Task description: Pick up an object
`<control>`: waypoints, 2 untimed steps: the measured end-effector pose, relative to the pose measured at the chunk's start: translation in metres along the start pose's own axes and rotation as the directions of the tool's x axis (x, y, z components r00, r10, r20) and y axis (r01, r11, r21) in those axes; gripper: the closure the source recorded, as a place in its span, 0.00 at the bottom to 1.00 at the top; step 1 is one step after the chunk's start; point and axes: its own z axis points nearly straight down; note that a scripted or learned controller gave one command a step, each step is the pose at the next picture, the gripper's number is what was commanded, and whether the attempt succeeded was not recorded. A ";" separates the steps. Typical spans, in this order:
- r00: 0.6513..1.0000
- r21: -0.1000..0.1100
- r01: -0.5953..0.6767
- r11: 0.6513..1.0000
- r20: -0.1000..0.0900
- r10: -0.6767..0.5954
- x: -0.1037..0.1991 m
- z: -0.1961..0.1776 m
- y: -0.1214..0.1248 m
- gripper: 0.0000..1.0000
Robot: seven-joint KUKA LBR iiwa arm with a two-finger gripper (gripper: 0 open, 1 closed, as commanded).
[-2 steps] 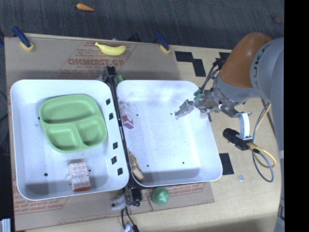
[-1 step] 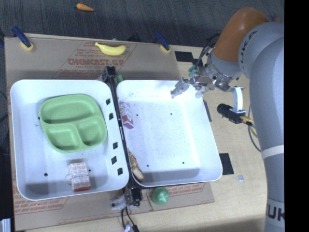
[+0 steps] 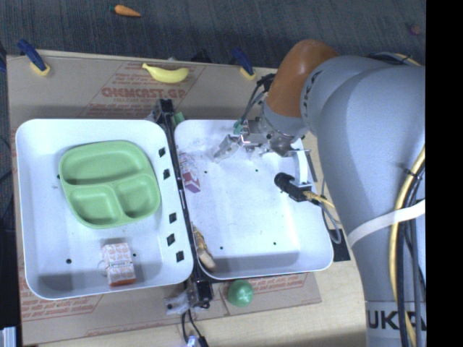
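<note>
My gripper [image 3: 230, 144] hangs over the back part of the right bin [image 3: 246, 223], just below the grey wrist and its orange band [image 3: 296, 74]. Nothing shows in its grasp. A small red and white box [image 3: 189, 172] lies against that bin's left wall, a little to the left of and below the gripper. A tan object [image 3: 203, 252] rests in the same bin's front left corner. In the left bin [image 3: 36, 215] sit a green divided plate [image 3: 110, 183] and a small orange and white carton [image 3: 117, 263].
A yellow banana [image 3: 166, 72] lies on the cardboard behind the bins. A green ball [image 3: 240, 293] sits in front of the right bin. Blue clamps [image 3: 34, 56] hold the cardboard's back edge. An orange carrot [image 3: 127, 10] lies on the floor beyond. The arm's bulk covers the right side.
</note>
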 end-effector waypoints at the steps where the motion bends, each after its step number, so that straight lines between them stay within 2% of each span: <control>1: 1.000 -0.002 0.003 1.000 0.001 -0.003 0.000 -0.012 0.001 1.00; 2: 1.000 -0.006 -0.001 1.000 0.000 0.001 0.049 -0.117 0.001 1.00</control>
